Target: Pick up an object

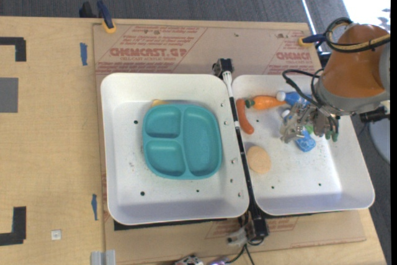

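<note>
My gripper (pixel 296 128) hangs low over the right bin (pixel 347 195), near its upper middle. A small blue object (pixel 306 144) lies just below and to the right of it, touching or nearly touching the tool. An orange carrot (pixel 265 102) lies to the upper left of the gripper, with a small blue and white piece (pixel 286 97) at its right end. Along the bin's left wall sits a red-orange sausage shape (pixel 244 117). A tan round bun (pixel 258 159) rests lower left of the gripper.
A teal divided plate (pixel 182 140) sits in the left bin (pixel 121 189), with something yellow peeking out at its top edge. The arm's orange band (pixel 353 62) looms over the right bin's upper right corner, with cables around it.
</note>
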Robot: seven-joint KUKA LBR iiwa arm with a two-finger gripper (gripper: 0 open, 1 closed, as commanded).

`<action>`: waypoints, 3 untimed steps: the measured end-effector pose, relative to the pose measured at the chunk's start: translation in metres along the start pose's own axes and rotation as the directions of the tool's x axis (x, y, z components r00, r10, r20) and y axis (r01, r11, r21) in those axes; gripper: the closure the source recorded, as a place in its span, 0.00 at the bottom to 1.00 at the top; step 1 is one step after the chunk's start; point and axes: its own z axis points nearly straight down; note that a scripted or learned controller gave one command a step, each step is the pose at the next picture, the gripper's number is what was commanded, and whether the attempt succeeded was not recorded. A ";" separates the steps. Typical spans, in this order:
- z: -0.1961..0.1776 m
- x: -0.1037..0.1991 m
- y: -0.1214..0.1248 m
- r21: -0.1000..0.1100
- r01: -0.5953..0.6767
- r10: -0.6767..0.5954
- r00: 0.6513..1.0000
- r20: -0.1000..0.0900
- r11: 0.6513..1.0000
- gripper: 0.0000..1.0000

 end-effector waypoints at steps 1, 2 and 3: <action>0.021 0.023 -0.017 -0.001 0.337 -0.337 0.942 -0.011 0.942 1.00; 0.022 0.024 -0.018 0.000 0.337 -0.337 0.941 -0.012 0.942 0.00; 0.010 0.021 -0.016 0.000 0.335 -0.335 0.942 -0.004 0.942 1.00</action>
